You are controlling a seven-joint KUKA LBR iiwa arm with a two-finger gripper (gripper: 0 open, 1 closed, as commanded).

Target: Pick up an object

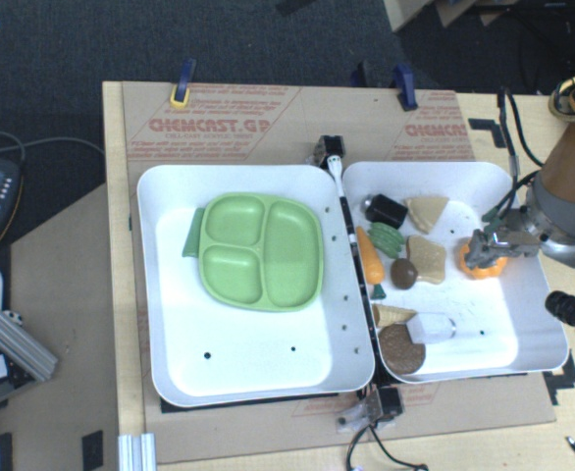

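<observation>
Gripper (484, 251) sat low in the right bin (494, 356), pinching an orange toy (484, 266), with crackers (426, 259) just left of it.

— Grey and rounded at the wrist of the arm (562, 219), with a broad orange-brown band just above it.

— Metallic and small at the hand (485, 248), silver-grey, blocky, with dark hardware too blurred to tell apart.

— Trailing thin dark cables (513, 145) up past the orange band; looped in a curve beside the grey wrist.

— Capped by a black, knob-like part (569, 309) just below the grey wrist. No readable markings anywhere on the shell.
</observation>
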